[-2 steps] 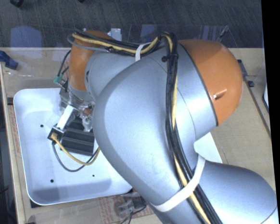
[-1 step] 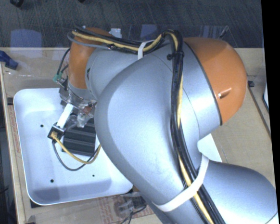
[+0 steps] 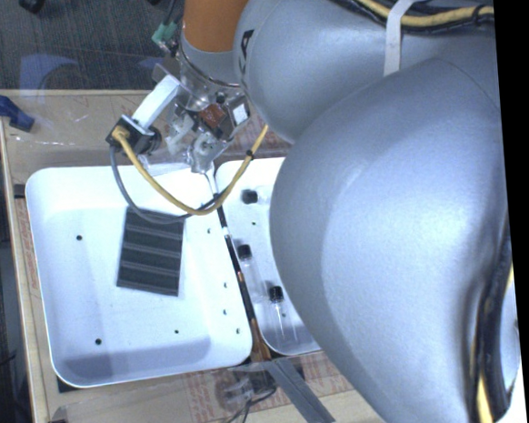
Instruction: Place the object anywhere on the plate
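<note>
Hovers over the far rim where the two bins meet: gripper [image 3: 201,152], below the orange band [image 3: 212,14], tangled in brackets and a looping yellow cable [image 3: 168,200]. Open or closed, impossible to tell from this angle; nothing seen held in it.

Lying flat in the left bin [image 3: 75,358], toward its middle and well apart from the gripper: a dark ribbed rectangular slab [image 3: 149,253], slightly skewed to the bin walls. Probably the task's thing, though hard to say whether it counts as the object to move or as the plate to receive one. Much of the right bin [image 3: 258,184] covered by the bulky grey arm [image 3: 382,197].

Likely an early stage, with nothing placed yet. To do the approach well:
- Come down squarely over the slab, wrist turned to match its skew.
- Grip across the short side, along the ribs rather than against them, since a thin flat piece offers little edge.
- Keep the cable loop clear of the slab to avoid dragging it.
- Lift only after a firm closure.
</note>
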{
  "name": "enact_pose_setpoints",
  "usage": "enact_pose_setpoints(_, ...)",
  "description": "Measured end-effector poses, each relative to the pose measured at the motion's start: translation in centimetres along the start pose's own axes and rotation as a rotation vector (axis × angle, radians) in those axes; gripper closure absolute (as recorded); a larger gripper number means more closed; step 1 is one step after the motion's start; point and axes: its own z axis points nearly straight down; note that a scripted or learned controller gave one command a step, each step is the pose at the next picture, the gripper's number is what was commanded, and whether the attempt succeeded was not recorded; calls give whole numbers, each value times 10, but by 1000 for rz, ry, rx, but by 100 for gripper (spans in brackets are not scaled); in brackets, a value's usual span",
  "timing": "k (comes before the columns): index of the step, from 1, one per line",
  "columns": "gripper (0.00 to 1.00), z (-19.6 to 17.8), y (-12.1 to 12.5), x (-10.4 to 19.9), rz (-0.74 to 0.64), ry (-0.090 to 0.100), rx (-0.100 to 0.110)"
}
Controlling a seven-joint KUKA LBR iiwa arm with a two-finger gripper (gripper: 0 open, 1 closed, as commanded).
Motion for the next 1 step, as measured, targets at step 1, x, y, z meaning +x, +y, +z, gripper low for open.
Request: enact_pose_setpoints(1,100,169,-55,21,89,-8,1)
